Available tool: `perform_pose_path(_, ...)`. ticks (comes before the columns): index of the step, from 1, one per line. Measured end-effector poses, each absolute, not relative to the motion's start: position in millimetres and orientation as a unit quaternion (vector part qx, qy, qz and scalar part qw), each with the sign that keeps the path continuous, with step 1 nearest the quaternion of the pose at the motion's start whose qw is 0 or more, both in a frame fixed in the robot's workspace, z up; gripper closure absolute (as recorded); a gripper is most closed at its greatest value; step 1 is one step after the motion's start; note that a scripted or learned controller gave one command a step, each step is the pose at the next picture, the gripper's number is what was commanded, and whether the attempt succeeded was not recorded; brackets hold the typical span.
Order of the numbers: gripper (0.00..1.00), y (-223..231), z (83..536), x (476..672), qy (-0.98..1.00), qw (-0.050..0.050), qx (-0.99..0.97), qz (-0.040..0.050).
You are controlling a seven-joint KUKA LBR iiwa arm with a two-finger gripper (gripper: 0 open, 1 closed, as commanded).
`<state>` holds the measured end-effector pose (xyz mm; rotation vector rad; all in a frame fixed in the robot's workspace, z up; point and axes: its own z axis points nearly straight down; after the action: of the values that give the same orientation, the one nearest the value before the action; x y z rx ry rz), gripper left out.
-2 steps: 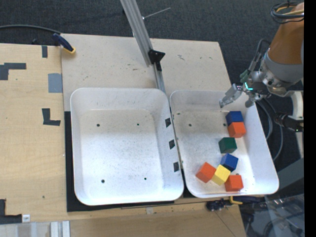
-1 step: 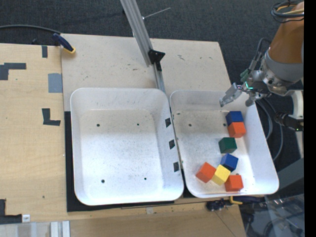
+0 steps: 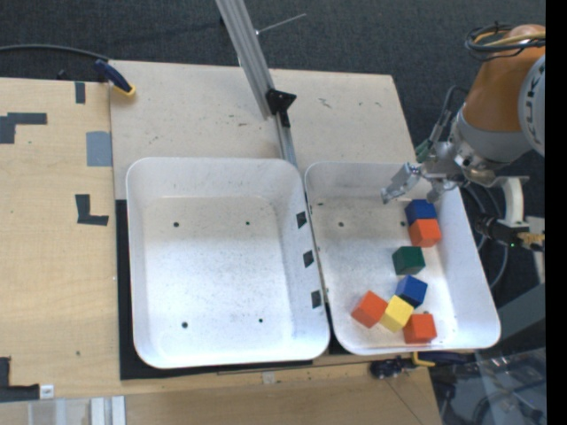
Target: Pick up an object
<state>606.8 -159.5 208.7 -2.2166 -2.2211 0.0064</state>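
Note:
Several small cubes lie in the right bin (image 3: 354, 237). A blue cube (image 3: 421, 210) sits at the far right with an orange cube (image 3: 426, 231) touching it just below. A dark green cube (image 3: 408, 259) lies lower, then a second blue cube (image 3: 412, 289). Near the front sit an orange cube (image 3: 369, 309), a yellow cube (image 3: 398, 312) and another orange cube (image 3: 420, 327). My gripper (image 3: 400, 184) hangs over the bin's far right corner, just up and left of the top blue cube, with nothing visible between its fingers.
The left bin (image 3: 213, 255) stands beside the right one, with a divider edge between them. A slanted metal rail (image 3: 252, 51) crosses the bench behind the bins. A yellow and blue cable end (image 3: 117, 78) lies at the far left.

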Motion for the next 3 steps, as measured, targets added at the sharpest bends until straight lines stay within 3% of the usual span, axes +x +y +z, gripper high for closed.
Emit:
perform_pose_path(2,0.00,-167.9,114.3,607.7,-0.707,0.002,-0.707,0.0024)
perform_pose_path(3,1.00,-166.9,127.4,609.2,-0.708,0.001,-0.706,0.0008)
